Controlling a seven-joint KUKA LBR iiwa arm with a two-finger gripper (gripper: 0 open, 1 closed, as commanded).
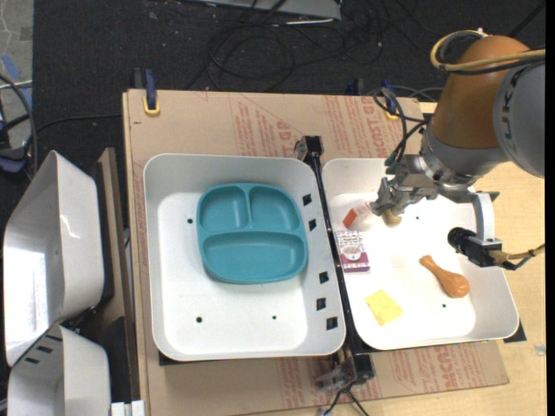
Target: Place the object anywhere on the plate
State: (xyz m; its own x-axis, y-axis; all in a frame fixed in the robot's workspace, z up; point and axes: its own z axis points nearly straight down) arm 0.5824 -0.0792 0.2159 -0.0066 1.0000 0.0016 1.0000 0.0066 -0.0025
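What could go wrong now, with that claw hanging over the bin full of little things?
The claw hovers close to the small red-and-white item, which lies near the bin wall, so a grab might slip or hit the wall. The purple-and-white packet lies just beside it and could get nudged. The teal plate sits in the other bin, so anything lifted could drop while crossing the divide.

— What did the surfaces look like?
— The teal plate [252,234] looked like smooth matt plastic, and both white bins [173,319] were glossy plastic.
— And under them?
— A bench [260,120] of printed brown cardboard, dull and papery. The orange band [473,94] shone.
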